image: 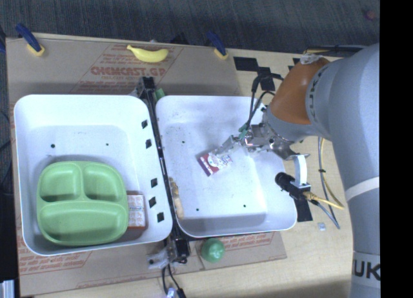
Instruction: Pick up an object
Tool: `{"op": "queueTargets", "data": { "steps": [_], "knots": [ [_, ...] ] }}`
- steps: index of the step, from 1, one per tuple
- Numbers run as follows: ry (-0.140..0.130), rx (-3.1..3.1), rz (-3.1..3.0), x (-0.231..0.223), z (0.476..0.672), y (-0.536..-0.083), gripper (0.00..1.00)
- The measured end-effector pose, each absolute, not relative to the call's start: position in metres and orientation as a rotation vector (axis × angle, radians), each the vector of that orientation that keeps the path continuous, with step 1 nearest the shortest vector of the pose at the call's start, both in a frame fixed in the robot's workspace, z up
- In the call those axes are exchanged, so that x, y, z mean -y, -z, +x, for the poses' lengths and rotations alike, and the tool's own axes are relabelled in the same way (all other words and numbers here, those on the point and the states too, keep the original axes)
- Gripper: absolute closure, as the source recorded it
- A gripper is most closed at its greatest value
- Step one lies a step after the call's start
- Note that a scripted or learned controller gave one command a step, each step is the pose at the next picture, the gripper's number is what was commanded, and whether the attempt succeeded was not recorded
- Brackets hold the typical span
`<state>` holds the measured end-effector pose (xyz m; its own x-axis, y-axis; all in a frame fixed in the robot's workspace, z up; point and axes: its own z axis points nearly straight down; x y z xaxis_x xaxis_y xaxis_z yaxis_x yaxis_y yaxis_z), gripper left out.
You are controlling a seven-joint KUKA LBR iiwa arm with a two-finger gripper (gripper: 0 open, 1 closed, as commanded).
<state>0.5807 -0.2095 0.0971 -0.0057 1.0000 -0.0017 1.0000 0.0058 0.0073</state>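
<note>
Inside the right bin (pixel 193 113), found a small red-and-white packet (pixel 213 161) lying flat on the floor, near the middle. Located the tool (pixel 237 143) low over the same bin, just beside the packet's upper right corner and possibly touching it. Could not tell whether the tool was released or clenched; saw no object raised off any surface.

Noted in the left bin (pixel 77 119) a green divided tray (pixel 80 203), with a small brown box (pixel 135 209) touching its right side. Noted outside the bins a yellow banana (pixel 148 52) behind them and a green ball (pixel 211 249) on the worktop (pixel 284 271) in front.

Judged the approach as done, or nearly so, with the packet as the likely target. Judged the grasp as unconfirmed and the lift as not yet made: packet flat on the bin floor. Counted the closing, the hold and the lift clear of the bin as outstanding.
</note>
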Motion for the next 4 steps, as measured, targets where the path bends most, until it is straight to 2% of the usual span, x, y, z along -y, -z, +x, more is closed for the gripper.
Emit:
{"op": "queueTargets", "data": {
  "steps": [1, 2, 3, 4],
  "knots": [
    [-0.008, -2.222, 2.208, 0.212, 0.512, -0.097, 0.0],
    [-0.004, -2.225, 2.212, 0.212, 0.561, -0.096, 0.0],
    [-0.007, -2.223, 2.208, 0.187, 0.502, -0.096, 0.0],
    [-0.008, -2.223, 2.211, 0.175, 0.582, -0.096, 0.0]
  ]
}}
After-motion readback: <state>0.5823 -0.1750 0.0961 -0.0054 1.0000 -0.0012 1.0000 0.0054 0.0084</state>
